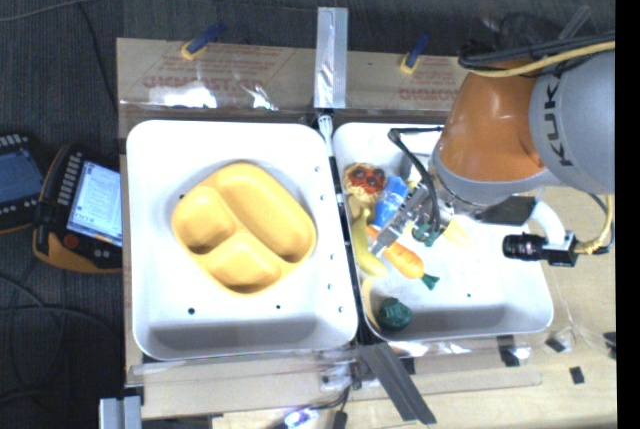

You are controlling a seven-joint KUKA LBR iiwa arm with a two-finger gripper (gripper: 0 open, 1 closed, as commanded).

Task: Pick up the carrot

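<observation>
The carrot (407, 261) is orange with a green stub at its lower right end. It lies slantwise in the left half of the right bin (500, 307). My gripper (393, 228) reaches down and to the left from the orange wrist, and its tip is just above the carrot's upper left end. From this slant I cannot see whether it touches the carrot. The arm hides the bin's upper middle part.
A yellow banana (366, 255) lies along the right bin's left wall, beside the carrot. A blue item (391, 199) and a round brown-orange item (365, 179) sit above it. A dark green item (395, 315) rests near the front wall. The left bin (160, 317) holds a yellow divided plate (244, 226).
</observation>
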